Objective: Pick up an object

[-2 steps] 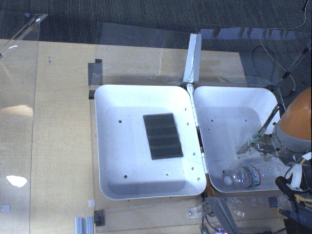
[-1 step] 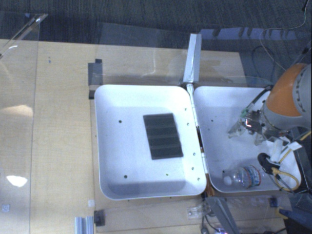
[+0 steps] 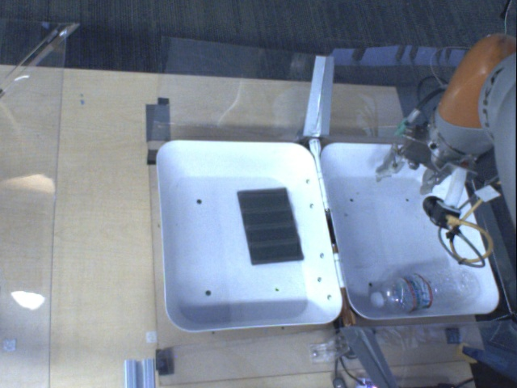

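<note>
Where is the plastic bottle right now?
The bottle lies on its side in the right bin, against its near wall. The gripper is up at the bin's far end, apart from it.

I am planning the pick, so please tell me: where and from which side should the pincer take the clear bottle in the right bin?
Probably across the middle of the body, from above. The bottle lies on its side near the right bin's front wall, cap toward the left, so the pincer should close across its width.
</note>
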You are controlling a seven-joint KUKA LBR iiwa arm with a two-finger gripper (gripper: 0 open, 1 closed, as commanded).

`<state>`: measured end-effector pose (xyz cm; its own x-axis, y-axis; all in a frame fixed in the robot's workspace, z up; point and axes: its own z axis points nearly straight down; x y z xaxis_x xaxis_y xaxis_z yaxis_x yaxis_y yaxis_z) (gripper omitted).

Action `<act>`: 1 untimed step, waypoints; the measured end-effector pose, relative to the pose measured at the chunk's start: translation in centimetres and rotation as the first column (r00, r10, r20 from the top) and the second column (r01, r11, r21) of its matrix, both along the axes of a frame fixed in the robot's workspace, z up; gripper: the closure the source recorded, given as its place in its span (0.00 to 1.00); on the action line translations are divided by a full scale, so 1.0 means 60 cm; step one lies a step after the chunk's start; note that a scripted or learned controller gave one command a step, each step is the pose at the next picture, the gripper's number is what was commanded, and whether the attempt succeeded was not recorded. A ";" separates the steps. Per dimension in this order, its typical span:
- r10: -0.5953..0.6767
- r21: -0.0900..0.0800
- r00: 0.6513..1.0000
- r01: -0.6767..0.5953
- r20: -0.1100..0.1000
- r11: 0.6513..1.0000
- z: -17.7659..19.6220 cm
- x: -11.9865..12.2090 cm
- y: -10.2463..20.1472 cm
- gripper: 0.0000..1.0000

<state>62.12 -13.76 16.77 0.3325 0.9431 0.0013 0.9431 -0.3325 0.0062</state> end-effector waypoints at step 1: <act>-0.050 0.001 0.999 0.050 -0.005 0.999 -0.063 -0.126 0.003 0.00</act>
<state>54.55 -13.57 12.98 0.3790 0.9254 0.0008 0.9254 -0.3790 0.0010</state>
